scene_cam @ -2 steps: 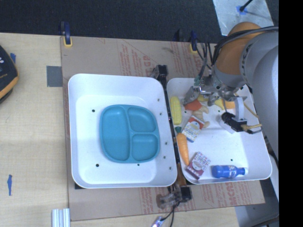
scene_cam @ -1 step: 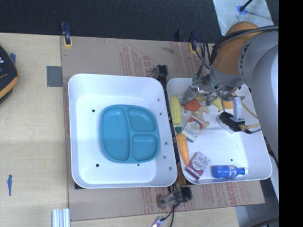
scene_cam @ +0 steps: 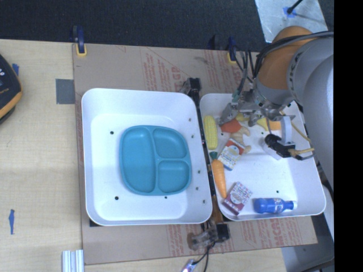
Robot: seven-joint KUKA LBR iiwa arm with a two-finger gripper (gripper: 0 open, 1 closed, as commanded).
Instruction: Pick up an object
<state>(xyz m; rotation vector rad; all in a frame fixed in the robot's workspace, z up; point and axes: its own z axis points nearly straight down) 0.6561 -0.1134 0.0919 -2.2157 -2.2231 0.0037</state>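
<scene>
My gripper (scene_cam: 231,114) reaches down into the far-left part of the right bin (scene_cam: 303,177), just above a red-orange item (scene_cam: 232,127). A yellow corn cob (scene_cam: 210,132) lies immediately to the gripper's left, along the bin wall. Nearer the front are a small white and red packet (scene_cam: 229,154), an orange carrot (scene_cam: 219,178), a maroon and white packet (scene_cam: 237,197) and a blue bottle (scene_cam: 273,206) lying on its side. I see nothing clearly held between the fingers.
The left bin (scene_cam: 102,152) holds a blue divided plate (scene_cam: 155,159). Small yellow and orange pieces (scene_cam: 273,125) lie under the wrist at the back of the right bin. The grey arm covers the right bin's far-right corner.
</scene>
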